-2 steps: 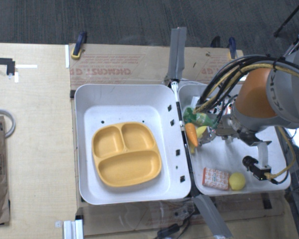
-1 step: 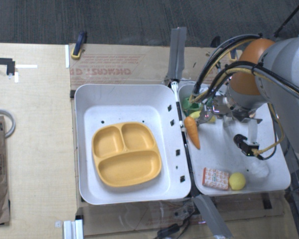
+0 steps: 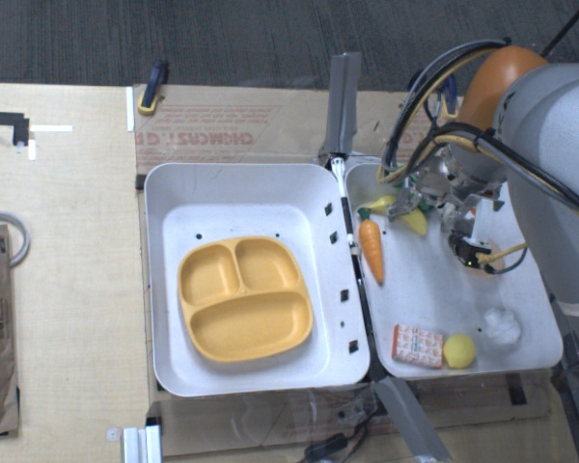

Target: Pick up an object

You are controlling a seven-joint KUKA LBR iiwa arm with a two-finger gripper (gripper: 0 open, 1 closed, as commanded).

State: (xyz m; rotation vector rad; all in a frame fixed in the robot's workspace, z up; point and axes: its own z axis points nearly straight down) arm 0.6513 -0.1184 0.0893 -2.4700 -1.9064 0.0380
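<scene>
The right bin (image 3: 531,287) holds an orange carrot (image 3: 371,247) lying along its left wall. A yellow object (image 3: 416,223) with a yellow-green piece (image 3: 375,204) beside it sits at the bin's far left corner. My gripper (image 3: 411,201) is low in that corner, right above the yellow object and partly covering it. Cables and the wrist hide its tips. Near the front edge lie a red-and-white packet (image 3: 418,345), a yellow ball (image 3: 459,351) and a white crumpled thing (image 3: 503,326).
The left bin (image 3: 164,258) holds a yellow divided plate (image 3: 244,298). A metal post (image 3: 343,104) rises behind the divider between the bins. The grey arm (image 3: 550,143) fills the right side above the right bin. Cardboard lies behind the bins.
</scene>
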